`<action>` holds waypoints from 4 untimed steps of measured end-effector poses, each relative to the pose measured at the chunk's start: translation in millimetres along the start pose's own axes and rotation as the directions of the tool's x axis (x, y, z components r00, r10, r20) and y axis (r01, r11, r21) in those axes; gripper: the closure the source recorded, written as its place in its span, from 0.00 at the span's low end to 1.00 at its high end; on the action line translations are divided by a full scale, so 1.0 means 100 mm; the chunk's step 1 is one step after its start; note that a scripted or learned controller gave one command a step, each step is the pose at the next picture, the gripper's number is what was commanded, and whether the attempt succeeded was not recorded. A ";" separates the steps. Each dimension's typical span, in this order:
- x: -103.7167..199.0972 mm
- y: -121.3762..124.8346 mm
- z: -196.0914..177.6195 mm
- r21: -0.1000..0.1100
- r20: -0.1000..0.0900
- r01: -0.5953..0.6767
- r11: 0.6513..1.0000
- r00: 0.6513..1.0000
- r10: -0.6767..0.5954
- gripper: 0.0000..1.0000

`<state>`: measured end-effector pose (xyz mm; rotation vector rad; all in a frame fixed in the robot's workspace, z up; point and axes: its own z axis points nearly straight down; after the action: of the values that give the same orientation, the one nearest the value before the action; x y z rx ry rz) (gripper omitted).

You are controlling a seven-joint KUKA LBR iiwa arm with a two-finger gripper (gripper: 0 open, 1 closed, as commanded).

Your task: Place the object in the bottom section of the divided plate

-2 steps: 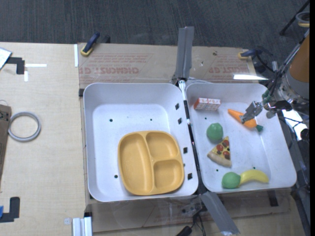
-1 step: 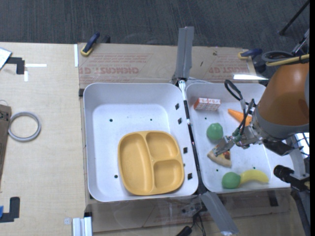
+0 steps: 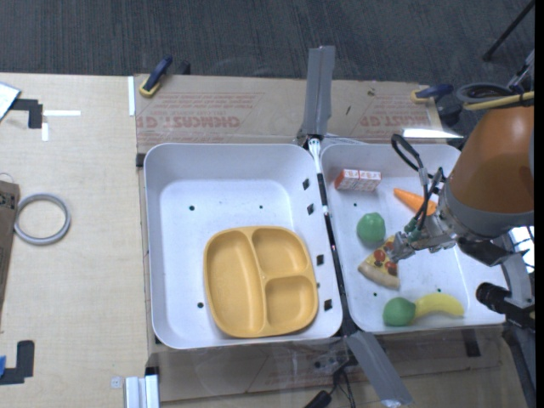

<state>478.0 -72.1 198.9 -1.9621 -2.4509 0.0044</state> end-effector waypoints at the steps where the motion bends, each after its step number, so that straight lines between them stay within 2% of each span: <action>1: -0.05 0.71 -0.52 -0.002 0.001 -0.125 0.992 0.992 0.125 1.00; 2: 0.67 0.94 -0.02 0.002 0.000 -0.209 0.978 0.978 0.209 1.00; 3: 0.94 1.58 -0.02 -0.001 0.002 -0.297 0.955 0.955 0.297 1.00; 4: 0.94 1.58 -0.02 -0.001 0.002 -0.298 0.955 0.955 0.298 0.00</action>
<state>611.5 53.9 199.9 -2.3103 -2.1294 0.0057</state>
